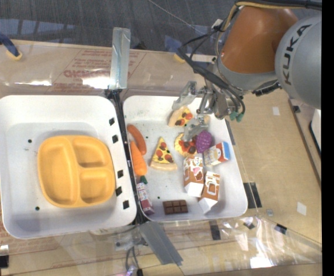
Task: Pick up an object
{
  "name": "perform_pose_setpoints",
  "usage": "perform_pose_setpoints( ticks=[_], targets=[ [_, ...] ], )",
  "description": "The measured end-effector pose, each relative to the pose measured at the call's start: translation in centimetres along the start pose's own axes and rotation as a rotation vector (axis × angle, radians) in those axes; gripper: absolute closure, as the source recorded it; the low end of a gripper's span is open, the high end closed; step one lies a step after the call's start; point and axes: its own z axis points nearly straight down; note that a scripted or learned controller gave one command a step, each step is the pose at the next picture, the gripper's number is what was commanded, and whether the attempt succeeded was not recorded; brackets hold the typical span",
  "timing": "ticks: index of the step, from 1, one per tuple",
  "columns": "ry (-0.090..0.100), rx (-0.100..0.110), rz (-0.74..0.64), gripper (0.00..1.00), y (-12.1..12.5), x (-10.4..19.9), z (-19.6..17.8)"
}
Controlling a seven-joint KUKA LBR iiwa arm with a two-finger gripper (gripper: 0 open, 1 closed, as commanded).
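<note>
The hand [197,125] (spread unclear, cannot tell) hangs over the purple grapes [204,141].

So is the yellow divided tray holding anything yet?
No. The yellow tray sits alone in the left bin; all three compartments show bare.

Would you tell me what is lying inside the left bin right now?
The left bin holds one yellow divided tray, lying flat with its three compartments bare. Whatever part of the bin floor sits beneath the tray is covered and cannot be seen.
</note>
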Motion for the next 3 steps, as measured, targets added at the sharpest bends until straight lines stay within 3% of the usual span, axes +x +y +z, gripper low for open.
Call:
perform_pose_setpoints(
  ticks=[1, 2, 3],
  targets=[
    [-0.004, -0.001, -0.172, 0.00, -7.5, 3.8, 13.1],
    [-0.016, 0.009, -0.257, 0.00, -8.4, 9.8, 14.5],
    [-0.007, -0.002, -0.281, 0.00, -1.3, 4.4, 16.2]
  ],
)
